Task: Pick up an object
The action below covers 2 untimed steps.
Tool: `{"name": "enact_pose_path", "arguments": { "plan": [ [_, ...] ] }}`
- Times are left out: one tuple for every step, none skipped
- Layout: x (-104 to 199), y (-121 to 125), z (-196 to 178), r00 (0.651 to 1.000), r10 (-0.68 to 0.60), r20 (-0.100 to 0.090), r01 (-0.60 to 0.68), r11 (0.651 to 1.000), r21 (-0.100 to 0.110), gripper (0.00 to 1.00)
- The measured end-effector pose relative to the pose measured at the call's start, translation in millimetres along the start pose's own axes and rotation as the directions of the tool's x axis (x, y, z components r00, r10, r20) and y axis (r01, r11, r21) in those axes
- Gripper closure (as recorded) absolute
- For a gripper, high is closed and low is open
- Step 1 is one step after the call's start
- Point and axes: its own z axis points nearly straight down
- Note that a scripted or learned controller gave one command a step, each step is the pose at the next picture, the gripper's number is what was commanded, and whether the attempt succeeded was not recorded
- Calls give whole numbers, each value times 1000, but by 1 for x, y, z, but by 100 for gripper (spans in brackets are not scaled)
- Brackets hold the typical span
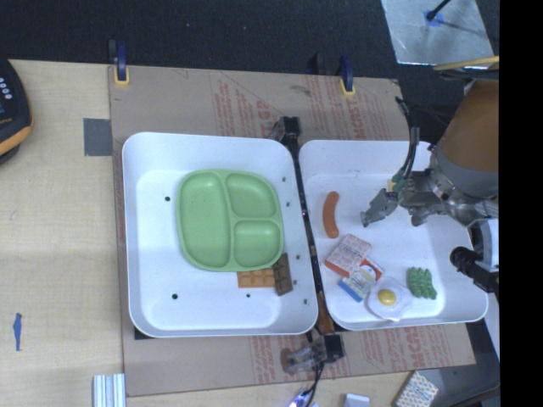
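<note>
In the right bin (373, 161) lie an orange-red sausage (330, 214), a red and white packet (349, 254), a small blue piece (351, 289), a fried egg (388, 298) and a green leafy piece (421, 283). My gripper (395, 214) hangs over the bin's middle, to the right of the sausage and above the packet. Its fingers (372, 216) are spread open, with nothing between them. The grey arm with its orange band (473, 134) comes in from the right.
The left bin (144, 227) holds a green divided plate (230, 220), with an orange block (256, 279) and a dark brown block (282, 274) at its near edge. A black divider (299, 202) runs between the bins. A dark device (10, 108) sits at far left.
</note>
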Motion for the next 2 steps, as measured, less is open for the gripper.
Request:
{"name": "enact_pose_path", "arguments": {
  "plan": [
    [11, 35, 102, 1000, -4, 0, 4, 1000, 6, 0],
    [7, 67, 126, 1000, -3, 2, 3, 1000, -4, 0]
  ]
}}
